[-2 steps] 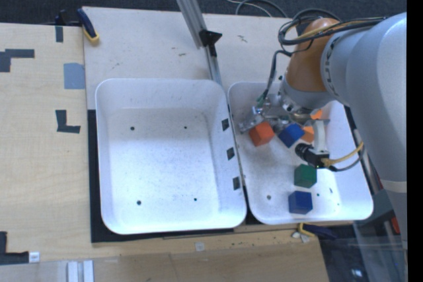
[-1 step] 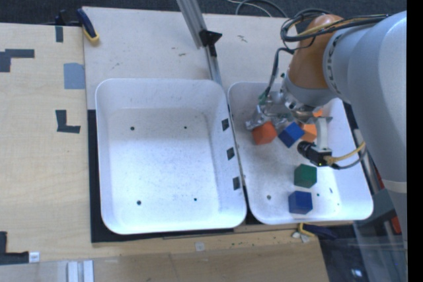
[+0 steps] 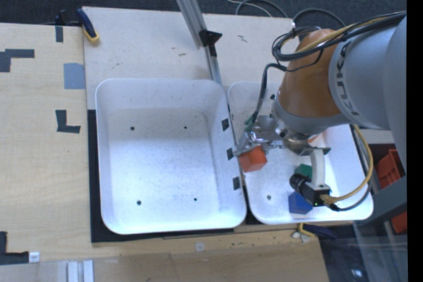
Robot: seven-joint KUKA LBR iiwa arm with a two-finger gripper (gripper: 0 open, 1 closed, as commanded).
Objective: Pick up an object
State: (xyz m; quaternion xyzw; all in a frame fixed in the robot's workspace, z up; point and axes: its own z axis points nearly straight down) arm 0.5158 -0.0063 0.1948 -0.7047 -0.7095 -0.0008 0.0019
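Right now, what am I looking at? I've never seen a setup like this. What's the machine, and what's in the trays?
One camera looks down at a slant on a bench. The big grey and orange shape is a robot arm reaching in from the right. Its gripper is a two-finger hand. There are two white bins side by side, the left bin and the right bin. The arm hangs over the right one. An orange block sits right at the gripper, but I can't tell if it's gripped. A green piece and a blue block lie nearby.
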